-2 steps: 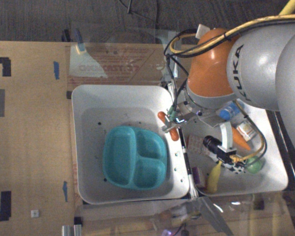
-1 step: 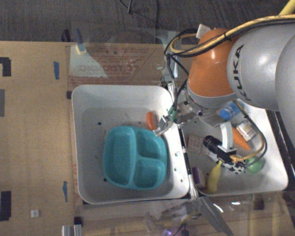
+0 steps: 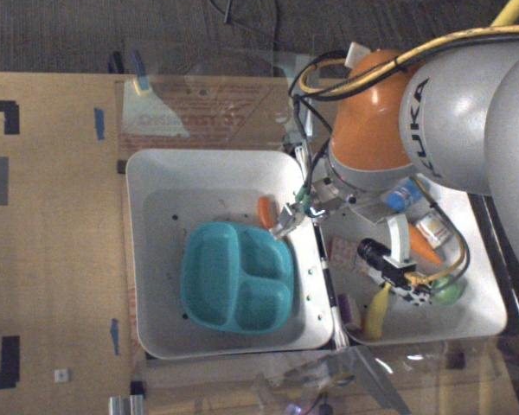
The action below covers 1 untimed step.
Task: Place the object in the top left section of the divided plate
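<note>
Two white bins are seen side by side: the left bin carries a teal divided plate, and the right bin is scattered with a banana and other small items. An orange object is seen just beside the plate's upper right rim, close to the gripper. Whether the gripper is apart or closed cannot be told.
</note>
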Motion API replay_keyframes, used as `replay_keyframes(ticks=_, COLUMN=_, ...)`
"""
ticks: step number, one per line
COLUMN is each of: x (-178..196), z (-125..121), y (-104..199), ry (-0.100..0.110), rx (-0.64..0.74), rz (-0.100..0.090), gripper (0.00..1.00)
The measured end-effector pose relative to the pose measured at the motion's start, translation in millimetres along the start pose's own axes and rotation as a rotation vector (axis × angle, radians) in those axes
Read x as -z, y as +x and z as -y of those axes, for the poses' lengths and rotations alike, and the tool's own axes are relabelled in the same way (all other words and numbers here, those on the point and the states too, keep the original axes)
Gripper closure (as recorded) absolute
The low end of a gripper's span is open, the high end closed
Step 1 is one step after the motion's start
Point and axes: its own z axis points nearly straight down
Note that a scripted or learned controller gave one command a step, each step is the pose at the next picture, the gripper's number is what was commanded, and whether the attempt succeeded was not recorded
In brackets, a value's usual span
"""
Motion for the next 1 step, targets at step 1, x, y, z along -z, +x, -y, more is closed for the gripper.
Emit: replay_keyframes(ticks=1, x=88.9, z=6.9, y=-14.0, ry=-0.001, rx=-0.427, rz=0.002, gripper=0.00)
